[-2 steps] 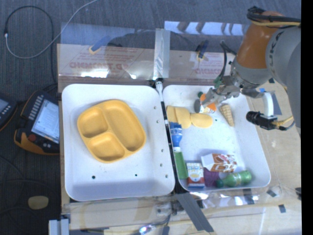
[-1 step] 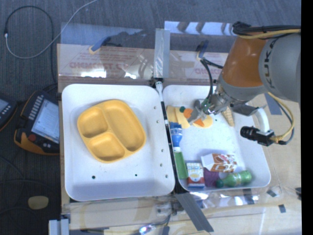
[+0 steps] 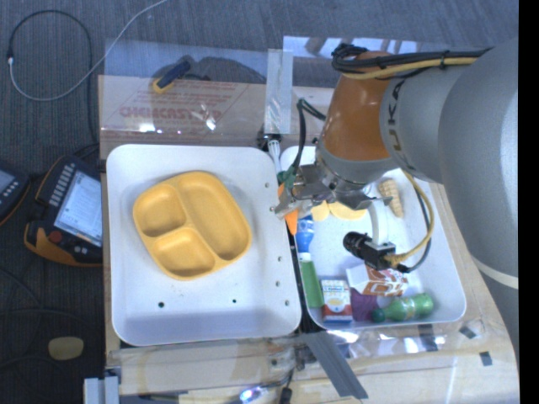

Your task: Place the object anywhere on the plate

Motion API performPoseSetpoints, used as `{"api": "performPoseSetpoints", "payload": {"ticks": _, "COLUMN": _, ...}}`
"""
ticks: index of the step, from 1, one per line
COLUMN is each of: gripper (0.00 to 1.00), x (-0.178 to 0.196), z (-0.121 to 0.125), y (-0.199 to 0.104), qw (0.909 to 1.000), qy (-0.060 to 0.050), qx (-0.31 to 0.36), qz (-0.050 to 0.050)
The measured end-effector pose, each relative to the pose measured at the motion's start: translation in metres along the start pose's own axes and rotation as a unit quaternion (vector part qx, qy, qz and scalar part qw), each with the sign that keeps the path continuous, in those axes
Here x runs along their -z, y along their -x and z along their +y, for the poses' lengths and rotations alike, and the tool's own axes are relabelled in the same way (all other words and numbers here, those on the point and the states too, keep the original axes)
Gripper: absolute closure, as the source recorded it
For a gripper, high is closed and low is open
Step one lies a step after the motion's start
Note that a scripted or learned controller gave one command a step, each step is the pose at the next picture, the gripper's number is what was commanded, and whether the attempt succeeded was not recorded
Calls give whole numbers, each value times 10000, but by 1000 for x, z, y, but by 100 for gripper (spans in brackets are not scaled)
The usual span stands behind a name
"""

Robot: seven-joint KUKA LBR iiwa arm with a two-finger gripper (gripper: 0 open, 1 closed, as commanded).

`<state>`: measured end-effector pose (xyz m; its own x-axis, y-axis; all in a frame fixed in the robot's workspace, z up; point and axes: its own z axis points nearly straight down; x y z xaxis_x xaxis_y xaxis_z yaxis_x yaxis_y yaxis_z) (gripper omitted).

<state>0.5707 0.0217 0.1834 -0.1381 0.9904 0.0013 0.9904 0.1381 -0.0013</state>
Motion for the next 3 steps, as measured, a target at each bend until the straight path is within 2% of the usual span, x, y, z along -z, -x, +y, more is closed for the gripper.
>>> {"api": "performPoseSetpoints", "payload": {"ticks": 1, "gripper": 0, "x": 0, "z": 0, "y": 0, "qw": 10000, "qy": 0, "qx": -4, "qz": -1}}
{"api": "performPoseSetpoints", "payload": {"ticks": 2, "gripper": 0, "x": 15, "z": -45, "y": -5, "qw": 9994, "qy": -8, "qx": 353, "qz": -10}}
{"api": "performPoseSetpoints", "payload": {"ticks": 3, "gripper": 0, "x": 4, "z": -25, "y": 6, "qw": 9962, "qy": -2, "qx": 873, "qz": -17}}
